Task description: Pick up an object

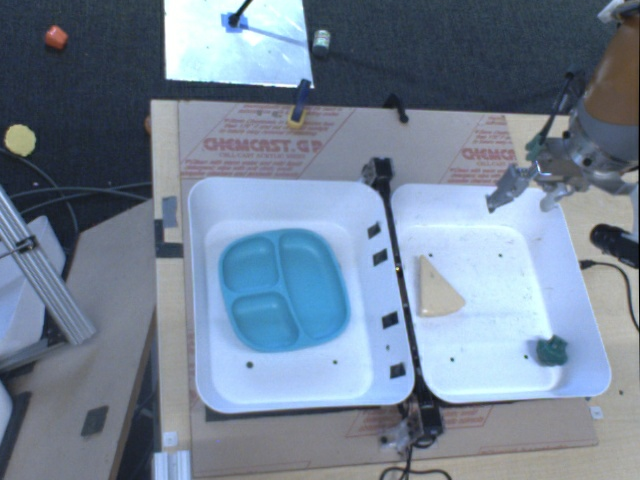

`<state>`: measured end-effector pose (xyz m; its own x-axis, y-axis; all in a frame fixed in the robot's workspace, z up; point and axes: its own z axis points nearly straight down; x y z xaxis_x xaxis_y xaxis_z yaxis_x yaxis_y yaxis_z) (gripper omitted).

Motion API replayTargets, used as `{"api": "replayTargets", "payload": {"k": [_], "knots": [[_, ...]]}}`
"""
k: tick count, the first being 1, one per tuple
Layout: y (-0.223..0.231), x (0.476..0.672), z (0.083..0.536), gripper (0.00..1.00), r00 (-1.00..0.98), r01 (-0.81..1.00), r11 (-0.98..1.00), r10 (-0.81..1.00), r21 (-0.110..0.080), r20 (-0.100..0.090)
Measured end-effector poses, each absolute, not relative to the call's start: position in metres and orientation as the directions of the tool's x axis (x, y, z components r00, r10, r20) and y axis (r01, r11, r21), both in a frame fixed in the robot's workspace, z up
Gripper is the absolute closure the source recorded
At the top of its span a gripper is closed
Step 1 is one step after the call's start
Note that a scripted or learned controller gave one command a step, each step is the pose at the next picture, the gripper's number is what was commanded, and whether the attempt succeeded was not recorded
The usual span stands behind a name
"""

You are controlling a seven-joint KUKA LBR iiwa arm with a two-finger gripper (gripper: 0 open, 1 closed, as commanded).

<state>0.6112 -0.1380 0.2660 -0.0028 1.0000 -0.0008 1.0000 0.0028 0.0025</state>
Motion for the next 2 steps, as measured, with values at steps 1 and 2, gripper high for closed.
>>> {"api": "replayTargets", "payload": {"k": [1, 2], "knots": [[-0.18, 0.609, 0.19, 0.0, 0.002, 1.0, -0.002, 1.0, -0.004, -0.001], [-0.133, 0.533, 0.17, 0.0, -0.001, 1.0, 0.001, 1.0, -0.007, 0.004]]}}
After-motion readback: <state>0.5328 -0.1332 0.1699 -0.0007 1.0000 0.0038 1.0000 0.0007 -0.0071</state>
